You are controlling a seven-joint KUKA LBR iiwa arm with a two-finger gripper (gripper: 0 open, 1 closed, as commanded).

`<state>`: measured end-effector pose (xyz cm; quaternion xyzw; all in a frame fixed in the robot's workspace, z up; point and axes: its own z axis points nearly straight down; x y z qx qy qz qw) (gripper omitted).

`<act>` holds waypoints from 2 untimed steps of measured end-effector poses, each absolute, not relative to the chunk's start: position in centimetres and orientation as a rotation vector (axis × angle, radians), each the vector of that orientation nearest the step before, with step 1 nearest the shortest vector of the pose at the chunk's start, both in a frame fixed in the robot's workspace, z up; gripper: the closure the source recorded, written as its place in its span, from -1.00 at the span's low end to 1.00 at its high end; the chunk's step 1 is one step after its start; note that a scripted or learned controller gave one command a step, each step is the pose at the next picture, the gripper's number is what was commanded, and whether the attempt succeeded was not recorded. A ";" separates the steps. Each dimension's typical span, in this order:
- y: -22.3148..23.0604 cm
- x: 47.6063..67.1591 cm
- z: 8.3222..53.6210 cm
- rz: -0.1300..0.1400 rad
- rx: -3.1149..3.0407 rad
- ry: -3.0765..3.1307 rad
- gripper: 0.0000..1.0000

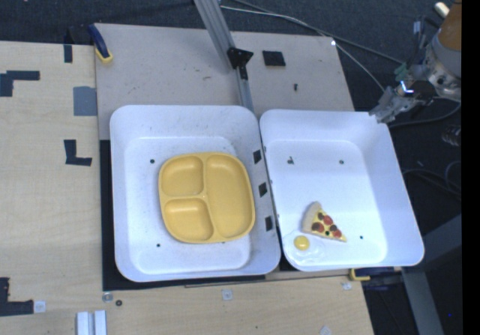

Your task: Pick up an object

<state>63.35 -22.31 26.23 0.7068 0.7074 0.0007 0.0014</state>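
Tool (384, 110) sits up at the far right corner of the right bin (390, 176), just off its rim, and from this overhead slant I cannot tell how its tips are set. Nothing is in it as far as the view shows.

Down in the near part of that same bin lies the pizza slice toy (324, 222), flat on the floor, crust toward the left, point toward the right. Just beside it, near the bin's front left corner, sits a small yellow round piece (301, 243), close to the slice but seemingly apart from it. Over in the left bin (127, 176), a yellow divided plate (206, 197) fills the middle.

My read: the slice is the natural pick, nearest the arm and compact. The tool would want to travel across the bin, come down straight over the slice's middle and close across its narrow width, not along its length.

Room looks generous: the far half of the right bin is bare floor. Watch the front wall and the yellow piece, both close to the slice. The plate is wide and shallow, likely a harder grip.
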 end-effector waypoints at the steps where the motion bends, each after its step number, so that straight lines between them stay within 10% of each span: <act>1: -17.5 61.5 25.0 -0.002 2.219 2.228 1.00; 2: -13.3 60.4 24.0 -0.003 2.219 2.226 1.00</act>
